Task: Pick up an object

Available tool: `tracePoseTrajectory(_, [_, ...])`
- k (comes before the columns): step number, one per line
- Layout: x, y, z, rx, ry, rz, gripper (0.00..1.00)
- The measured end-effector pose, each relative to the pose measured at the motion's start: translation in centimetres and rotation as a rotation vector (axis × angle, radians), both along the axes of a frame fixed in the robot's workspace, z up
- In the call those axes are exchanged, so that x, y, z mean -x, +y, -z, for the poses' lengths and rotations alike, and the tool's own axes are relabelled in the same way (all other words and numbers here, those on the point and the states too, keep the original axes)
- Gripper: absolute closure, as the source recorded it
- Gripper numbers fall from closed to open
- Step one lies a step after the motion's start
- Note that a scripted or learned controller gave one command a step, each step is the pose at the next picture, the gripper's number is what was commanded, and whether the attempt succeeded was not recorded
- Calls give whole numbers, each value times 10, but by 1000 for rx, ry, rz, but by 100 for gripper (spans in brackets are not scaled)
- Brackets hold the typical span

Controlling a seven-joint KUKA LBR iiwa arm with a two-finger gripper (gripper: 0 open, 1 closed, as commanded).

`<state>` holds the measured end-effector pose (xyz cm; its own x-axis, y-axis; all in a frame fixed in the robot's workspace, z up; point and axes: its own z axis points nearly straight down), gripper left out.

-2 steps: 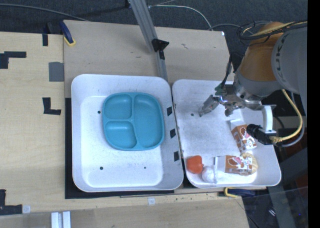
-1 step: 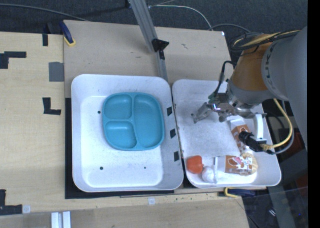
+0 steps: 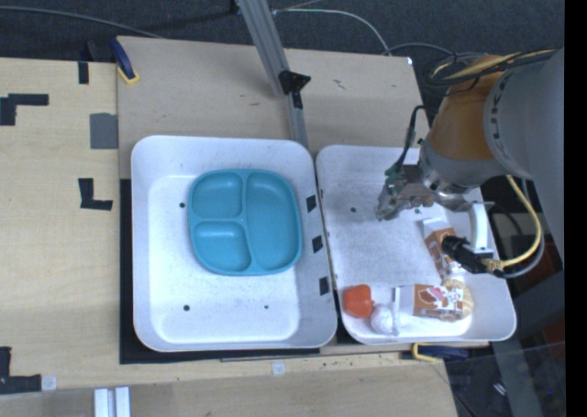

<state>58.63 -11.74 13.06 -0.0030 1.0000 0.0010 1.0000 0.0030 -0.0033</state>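
My gripper (image 3: 393, 203) hangs over the upper middle of the right bin (image 3: 367, 241), fingers pointing down toward the bin floor, with nothing visible between them. Along the right bin's front edge lie an orange-red object (image 3: 357, 298), a small white object (image 3: 382, 319) and a brown-and-white snack packet (image 3: 443, 301). Another orange-brown packet (image 3: 442, 250) lies at the bin's right side, just below my wrist. All these things sit apart from the gripper, toward the front and right.
The left bin (image 3: 165, 223) holds a teal divided plate (image 3: 245, 221). A grey metal pole (image 3: 266, 30) slants in from the top toward the gap between the bins. Cables (image 3: 518, 223) loop beside the arm at the right.
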Motion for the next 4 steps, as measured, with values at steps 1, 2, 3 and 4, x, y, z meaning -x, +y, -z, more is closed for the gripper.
tracePoseTrajectory(1, [2, -1, -42, 1, -5, 2, 100])
tracePoseTrajectory(2, [1, 0, -95, 2, -8, 1, 100])
tracePoseTrajectory(3, [6, 57, -105, -1, -3, -4, 100])
tracePoseTrajectory(4, [8, 116, -107, -1, -2, -5, 100])
